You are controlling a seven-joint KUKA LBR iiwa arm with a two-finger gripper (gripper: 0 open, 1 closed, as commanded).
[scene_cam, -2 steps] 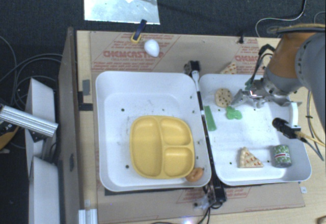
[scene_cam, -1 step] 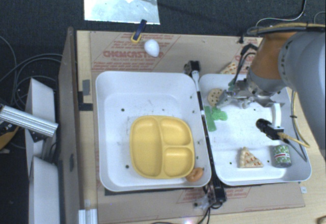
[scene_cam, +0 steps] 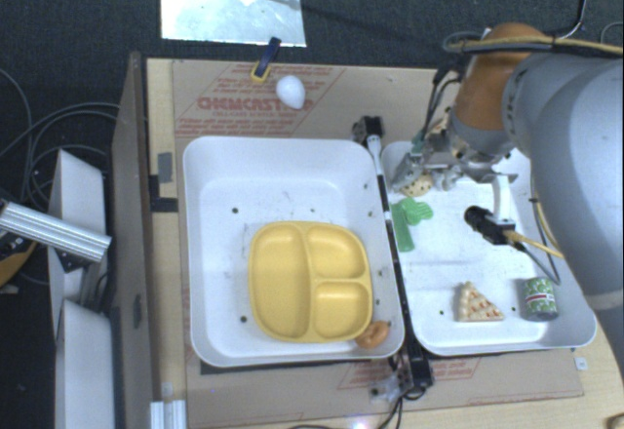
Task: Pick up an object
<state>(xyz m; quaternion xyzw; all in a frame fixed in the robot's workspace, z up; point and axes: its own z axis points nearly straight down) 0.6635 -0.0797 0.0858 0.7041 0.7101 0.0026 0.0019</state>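
Grey arm (scene_cam: 546, 115) hangs over the right bin's (scene_cam: 575, 325) eleven o'clock corner, jaws touching a spotted cookie (scene_cam: 419, 186), their grip impossible to tell from here.

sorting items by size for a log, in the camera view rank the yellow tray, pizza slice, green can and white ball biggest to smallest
1. yellow tray, by far the largest
2. pizza slice
3. green can
4. white ball

The can and ball look close in size, so their order is unsure.
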